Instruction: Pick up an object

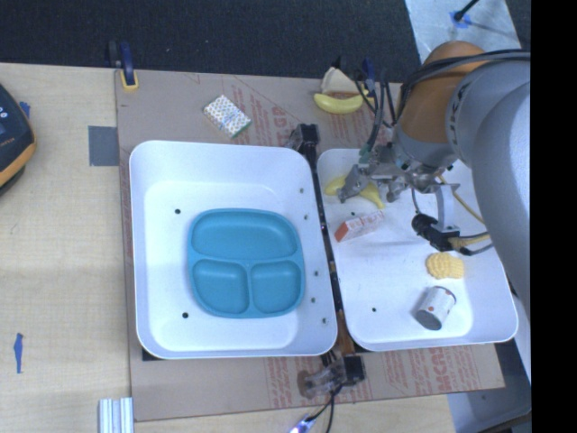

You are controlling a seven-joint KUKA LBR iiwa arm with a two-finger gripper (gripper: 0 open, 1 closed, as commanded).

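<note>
While a yellow piece (335, 186), possibly a banana, is seen just left of the pincer (368, 188), finger spacing cannot be told. A red-white packet (359, 226) lies just below it, a yellow round item (444, 265) and grey cylinder (434, 308) farther down-right. A blue tray (244, 262) sits far left.

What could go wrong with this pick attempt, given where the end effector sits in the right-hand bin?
1. The end effector sits by the right white bin's far left corner, over a small yellow object; the wall may block a clean grasp.
2. The red-and-white packet lies close by and could get nudged.
3. The grey cylinder and round yellow waffle-textured piece lie well away.
</note>
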